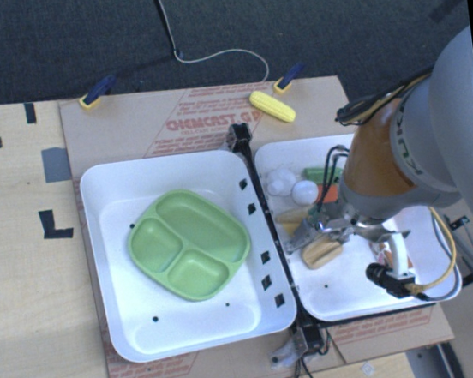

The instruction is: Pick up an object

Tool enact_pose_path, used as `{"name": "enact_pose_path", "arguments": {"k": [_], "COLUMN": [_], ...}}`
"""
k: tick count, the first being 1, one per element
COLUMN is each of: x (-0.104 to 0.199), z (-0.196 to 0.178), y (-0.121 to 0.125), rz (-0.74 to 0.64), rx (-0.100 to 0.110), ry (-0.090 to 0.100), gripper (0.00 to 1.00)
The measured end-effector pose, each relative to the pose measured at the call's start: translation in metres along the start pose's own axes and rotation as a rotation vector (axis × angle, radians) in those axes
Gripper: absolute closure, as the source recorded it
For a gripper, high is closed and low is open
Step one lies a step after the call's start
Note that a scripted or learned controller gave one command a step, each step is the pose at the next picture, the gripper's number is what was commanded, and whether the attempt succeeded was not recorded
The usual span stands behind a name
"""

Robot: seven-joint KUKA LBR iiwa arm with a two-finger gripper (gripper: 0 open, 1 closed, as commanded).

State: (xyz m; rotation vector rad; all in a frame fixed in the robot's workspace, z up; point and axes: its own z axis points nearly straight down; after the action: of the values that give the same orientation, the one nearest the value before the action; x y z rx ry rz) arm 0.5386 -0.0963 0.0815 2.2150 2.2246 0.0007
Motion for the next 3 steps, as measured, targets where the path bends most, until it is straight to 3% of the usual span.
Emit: {"name": "enact_pose_path", "arguments": {"k": [1, 2, 3], "x": [-0.001, 0.095, 0.122], "z": [-0.013, -0.109, -0.106], "y": [-0.001, 0.045, 0.084], "rz": [0.003, -0.009, -0.001], "rx": [0.001, -0.009, 0.001], "ry": [0.0, 0.005, 0.002], "gripper": [1.0, 1.0, 1.0]}}
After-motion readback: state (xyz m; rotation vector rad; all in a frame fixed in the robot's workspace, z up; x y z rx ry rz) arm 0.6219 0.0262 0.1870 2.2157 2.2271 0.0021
